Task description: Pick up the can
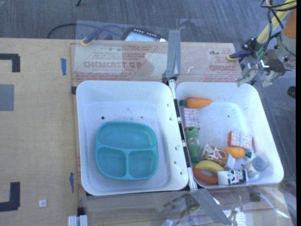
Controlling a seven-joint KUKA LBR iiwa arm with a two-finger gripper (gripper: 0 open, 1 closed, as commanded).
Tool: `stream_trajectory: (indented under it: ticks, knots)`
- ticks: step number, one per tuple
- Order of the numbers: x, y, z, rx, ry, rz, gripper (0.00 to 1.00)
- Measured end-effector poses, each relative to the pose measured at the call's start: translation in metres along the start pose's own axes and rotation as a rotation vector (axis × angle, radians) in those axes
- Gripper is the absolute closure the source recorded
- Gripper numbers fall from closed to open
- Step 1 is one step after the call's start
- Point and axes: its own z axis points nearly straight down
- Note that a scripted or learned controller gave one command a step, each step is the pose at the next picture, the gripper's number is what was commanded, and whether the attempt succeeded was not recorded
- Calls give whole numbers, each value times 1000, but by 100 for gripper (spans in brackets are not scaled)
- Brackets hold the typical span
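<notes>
1. Camera view is looking down at a slant on two shallow white bins sitting side by side on a wooden bench, their inner rims meeting along a central divider.
2. The left bin (pixel 89 98) is holding a teal compartment plate (pixel 126 150), which is lying toward the near side, leaving bare white floor along the far wall and both side walls.
3. The right bin (pixel 221 91) is crowding its items along the divider and the near right corner, while its far right portion is lying open.
4. Among those items, a carrot (pixel 198 102) is lying near the far wall, a pink carton (pixel 191 117) and a green packet (pixel 192 142) are lining the divider, and a banana (pixel 209 165) is resting by the near rim.
5. The can (pixel 258 165), small and pale with a bluish top, is sitting in the near right corner, close beside the right wall and just beside a black-and-white carton (pixel 233 176).
6. The gripper (pixel 257 72) is hanging over the far right corner rim of the right bin, well apart from the can, with nothing visible between its fingers; how wide they are standing cannot be told.
</notes>
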Motion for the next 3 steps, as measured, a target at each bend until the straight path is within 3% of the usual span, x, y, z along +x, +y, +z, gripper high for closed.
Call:
stream_trajectory:
  ticks: [1, 2, 3]
  knots:
    - [44, -90, 121, 1, 1, 123, 0]
    - [45, -116, 155, -20, -1, 427, 0]
    - [5, -48, 157, -5, 20, 501, 0]
